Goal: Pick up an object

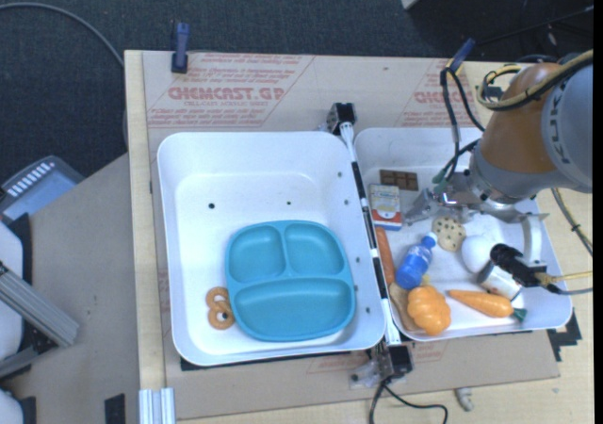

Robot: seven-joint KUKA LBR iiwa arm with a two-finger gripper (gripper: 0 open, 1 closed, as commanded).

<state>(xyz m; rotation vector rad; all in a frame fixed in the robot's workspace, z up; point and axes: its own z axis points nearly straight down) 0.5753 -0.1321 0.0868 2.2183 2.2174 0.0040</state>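
**Camera view: pincer above the right bin, grasp target not yet engaged**

Nearest the camera, at the right bin's (pixel 565 317) front edge, lie an orange fruit-shaped toy (pixel 428 309) and a carrot (pixel 482 301), the carrot's long axis running left-right. Further back is a blue bottle (pixel 415 263), tilted, cap toward the upper right. The pincer (pixel 448 199) hangs over the bin's middle, with the bottle just below-left of it and a speckled cookie (pixel 449 235) directly in front. Whether the pincer is open or closed cannot be determined; nothing is visibly held. The left bin (pixel 188 187) carries a blue divided tray (pixel 287 279) and a pretzel (pixel 220 307). The worktop (pixel 236 83) sheet reads "CHEMCAST GP" in red print.
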